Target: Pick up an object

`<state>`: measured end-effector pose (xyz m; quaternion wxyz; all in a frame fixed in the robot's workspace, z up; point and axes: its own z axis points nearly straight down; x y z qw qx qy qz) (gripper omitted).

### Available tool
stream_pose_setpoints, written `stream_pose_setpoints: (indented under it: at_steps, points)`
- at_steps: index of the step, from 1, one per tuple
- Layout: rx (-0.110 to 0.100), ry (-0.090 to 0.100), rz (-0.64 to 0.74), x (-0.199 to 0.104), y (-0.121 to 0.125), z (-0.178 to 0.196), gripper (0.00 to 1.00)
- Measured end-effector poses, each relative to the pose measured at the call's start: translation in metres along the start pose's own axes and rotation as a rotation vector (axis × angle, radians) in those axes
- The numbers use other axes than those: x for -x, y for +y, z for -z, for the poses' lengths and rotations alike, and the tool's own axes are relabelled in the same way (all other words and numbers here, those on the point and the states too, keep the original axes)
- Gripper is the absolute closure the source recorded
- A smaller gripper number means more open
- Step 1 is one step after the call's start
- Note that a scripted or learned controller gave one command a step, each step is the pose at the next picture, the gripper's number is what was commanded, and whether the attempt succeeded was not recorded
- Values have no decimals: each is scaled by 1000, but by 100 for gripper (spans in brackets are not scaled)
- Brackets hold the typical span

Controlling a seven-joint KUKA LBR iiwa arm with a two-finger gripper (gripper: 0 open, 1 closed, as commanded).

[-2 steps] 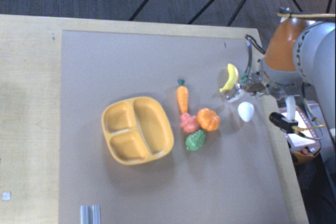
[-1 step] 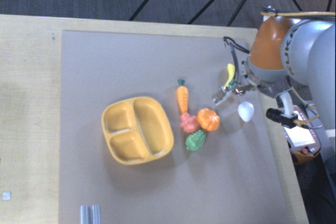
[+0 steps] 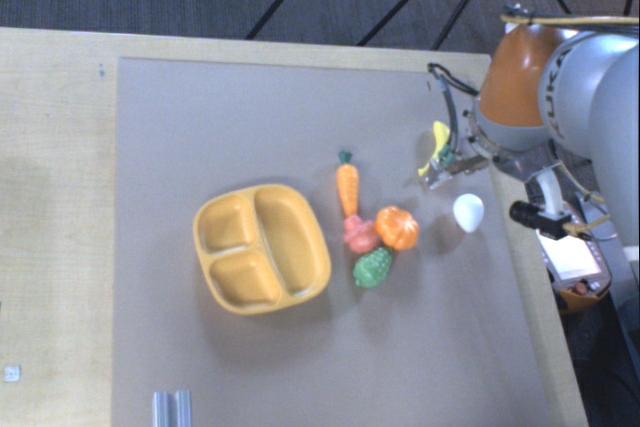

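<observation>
Grey mat [image 3: 200, 115] covers the desk [image 3: 50, 165], dark carpet behind. Arm [image 3: 570, 85] in from the right; tool [image 3: 437, 170] sits low over the mat's right side, pinching something yellow [image 3: 440, 140]. White egg [image 3: 468, 212] just beside it. Carrot [image 3: 347, 187], pink toy [image 3: 359, 234], orange pumpkin [image 3: 397, 228] and green toy [image 3: 372, 268] cluster mid-mat, right of the yellow divided plate [image 3: 262, 247].

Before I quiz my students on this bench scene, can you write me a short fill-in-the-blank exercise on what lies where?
1. The yellow tray has ___ compartments.
2. The carrot lies with its green top pointing ___ from the pumpkin.
3. The white egg lies to the ___ of the pumpkin in the camera view.
4. The gripper has something ___ at its fingers.

Missing words: three; away; right; yellow
</observation>
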<state>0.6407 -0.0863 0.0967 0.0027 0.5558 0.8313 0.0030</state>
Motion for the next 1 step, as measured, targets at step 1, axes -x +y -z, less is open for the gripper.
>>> stream_pose_setpoints:
  at_steps: [1]
  points:
    - [-2, 0, -350, -57, 12, 90, 100]
